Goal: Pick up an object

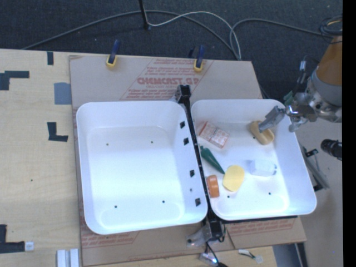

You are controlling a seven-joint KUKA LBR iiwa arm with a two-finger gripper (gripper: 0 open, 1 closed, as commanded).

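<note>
My gripper (282,121) hangs over the right bin's (289,202) upper right corner, open, with nothing between its fingers. One grey finger (272,117) points down-left at a tan block (260,133) and reaches just above it. Elsewhere in this bin are a patterned packet (214,135), a green piece (212,159), a small orange piece (212,186), a yellow round piece (233,178) and a pale clear piece (261,167).
The left bin (89,166) sits beside the right one, with a black divider (192,149) between them. Both rest on cardboard (161,79) held by two clamps. Cables run across the dark floor behind.
</note>
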